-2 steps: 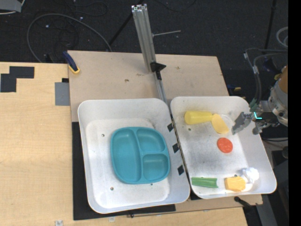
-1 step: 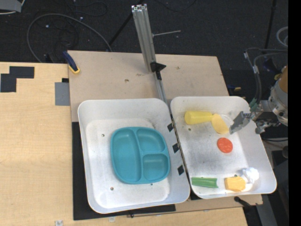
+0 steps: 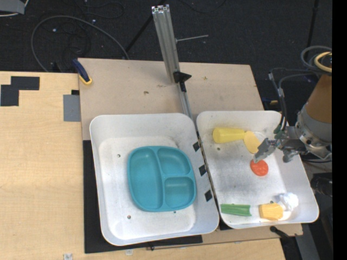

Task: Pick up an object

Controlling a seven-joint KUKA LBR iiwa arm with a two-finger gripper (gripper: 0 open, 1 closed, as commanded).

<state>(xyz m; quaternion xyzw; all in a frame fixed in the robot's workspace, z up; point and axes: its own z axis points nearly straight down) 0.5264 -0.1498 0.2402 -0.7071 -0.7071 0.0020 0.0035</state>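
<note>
The right bin [image 3: 227, 169] holds several small objects. A yellow bottle-shaped toy [image 3: 234, 136] lies near its back, and a round red-orange piece [image 3: 260, 168] sits in the middle right. Along the front are a green piece [image 3: 235, 209], a yellow block [image 3: 270, 212] and a white lump [image 3: 289, 201]. My gripper [image 3: 275, 153] reaches in from the right, low over the right side of that bin. It is open, with nothing between its fingers. The left fingertip [image 3: 262, 152] hangs just above the red-orange piece and right beside the yellow toy's end.
The left bin [image 3: 108, 199] holds a teal divided plate [image 3: 161, 177]. A metal post [image 3: 168, 42] rises behind the bins. A wooden board lies at the left, and cables trail over the dark floor at the back.
</note>
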